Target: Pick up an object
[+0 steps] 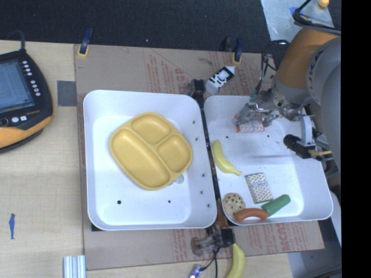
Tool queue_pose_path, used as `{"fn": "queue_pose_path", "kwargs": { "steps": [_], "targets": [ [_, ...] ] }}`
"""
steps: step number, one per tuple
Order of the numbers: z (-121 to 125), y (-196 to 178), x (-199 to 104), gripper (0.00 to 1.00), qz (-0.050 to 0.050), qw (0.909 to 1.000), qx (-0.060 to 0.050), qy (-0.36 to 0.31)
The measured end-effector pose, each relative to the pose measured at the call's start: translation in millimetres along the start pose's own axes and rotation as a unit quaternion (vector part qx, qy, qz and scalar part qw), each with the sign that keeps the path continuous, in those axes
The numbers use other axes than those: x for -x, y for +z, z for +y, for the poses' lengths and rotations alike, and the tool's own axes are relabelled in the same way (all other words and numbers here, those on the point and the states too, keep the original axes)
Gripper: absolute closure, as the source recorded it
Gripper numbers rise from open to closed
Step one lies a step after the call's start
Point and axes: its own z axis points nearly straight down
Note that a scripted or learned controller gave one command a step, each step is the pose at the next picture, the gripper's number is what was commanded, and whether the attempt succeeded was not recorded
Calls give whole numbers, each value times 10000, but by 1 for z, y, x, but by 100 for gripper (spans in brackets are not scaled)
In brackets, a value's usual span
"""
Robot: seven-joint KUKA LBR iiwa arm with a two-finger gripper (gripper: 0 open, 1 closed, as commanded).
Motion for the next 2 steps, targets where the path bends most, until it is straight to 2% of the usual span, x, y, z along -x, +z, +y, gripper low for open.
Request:
{"fn": "queue_pose_path", "kwargs": {
  "steps": [1,2],
  "targets": [
    [-64,-91,-71,100,15,10000,-15,15],
    [-84,-101,-117,100,9,10000,-25,9]
  ]
}}
